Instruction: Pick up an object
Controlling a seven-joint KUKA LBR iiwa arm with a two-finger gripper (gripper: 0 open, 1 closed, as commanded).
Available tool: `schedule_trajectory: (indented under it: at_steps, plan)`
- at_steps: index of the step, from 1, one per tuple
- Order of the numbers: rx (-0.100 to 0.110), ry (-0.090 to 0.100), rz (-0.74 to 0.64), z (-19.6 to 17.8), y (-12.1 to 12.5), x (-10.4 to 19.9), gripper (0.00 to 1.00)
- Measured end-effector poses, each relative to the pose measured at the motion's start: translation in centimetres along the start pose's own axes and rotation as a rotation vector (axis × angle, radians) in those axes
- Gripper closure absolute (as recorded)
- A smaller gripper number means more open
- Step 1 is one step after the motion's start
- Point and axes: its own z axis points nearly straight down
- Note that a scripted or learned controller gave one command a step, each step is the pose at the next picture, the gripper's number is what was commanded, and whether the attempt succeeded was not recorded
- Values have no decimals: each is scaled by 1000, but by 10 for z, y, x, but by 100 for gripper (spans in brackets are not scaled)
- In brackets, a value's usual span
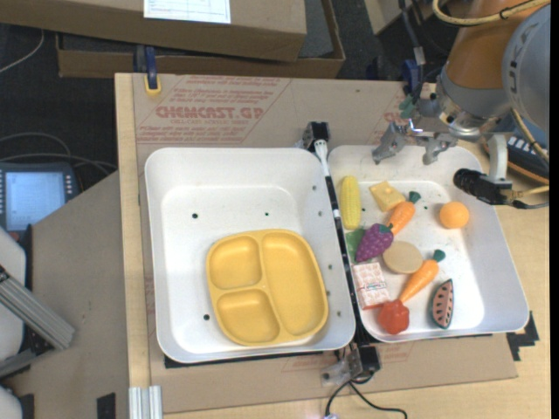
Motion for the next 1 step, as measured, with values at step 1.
schedule_trajectory:
  at_steps: [1]
  plan:
    - [9,1,4,119,-42,-41,0]
